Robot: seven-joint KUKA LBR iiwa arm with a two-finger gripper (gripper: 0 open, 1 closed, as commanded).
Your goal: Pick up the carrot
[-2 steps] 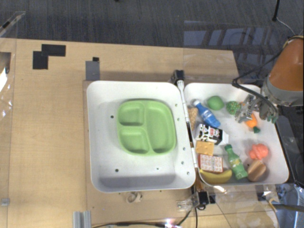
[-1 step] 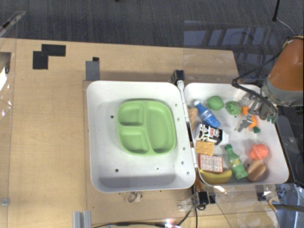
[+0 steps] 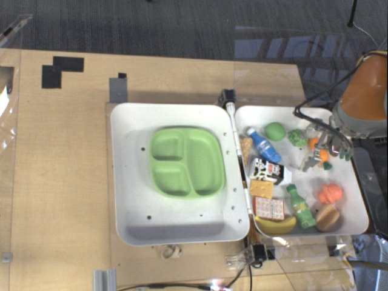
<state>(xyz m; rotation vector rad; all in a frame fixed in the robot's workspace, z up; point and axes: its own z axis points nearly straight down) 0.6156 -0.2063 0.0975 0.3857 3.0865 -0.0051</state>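
Carrot (image 3: 321, 152) beneath tool (image 3: 323, 152), near bin's (image 3: 357, 187) right edge

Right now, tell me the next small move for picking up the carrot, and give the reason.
Probably a short, slow descent. The two-finger gripper hangs in the right white bin, directly over the small orange carrot with green top, beside the green broccoli piece. I cannot tell whether the carrot sits between its fingers, so I would lower a little before closing.
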